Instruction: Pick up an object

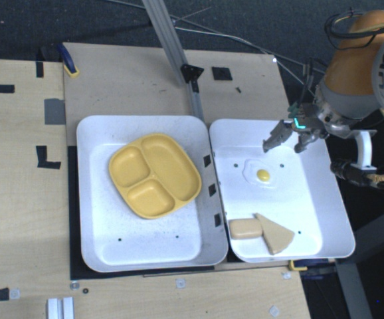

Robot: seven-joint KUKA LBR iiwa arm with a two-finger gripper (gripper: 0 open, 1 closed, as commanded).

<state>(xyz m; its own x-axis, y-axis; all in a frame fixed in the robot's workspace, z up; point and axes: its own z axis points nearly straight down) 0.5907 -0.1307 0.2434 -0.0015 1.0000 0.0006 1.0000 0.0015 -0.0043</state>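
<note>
Fixed overhead camera, slanted down; both bins [86,178] framed

Open, empty pincer [287,141] above right bin [325,198], near fried egg [262,175].

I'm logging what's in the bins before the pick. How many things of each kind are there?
Yellow divided plate, left bin: 1
Fried egg, right bin: 1
Tan block, right bin: 1
Tan wedge, right bin: 1
Total: 4
</note>
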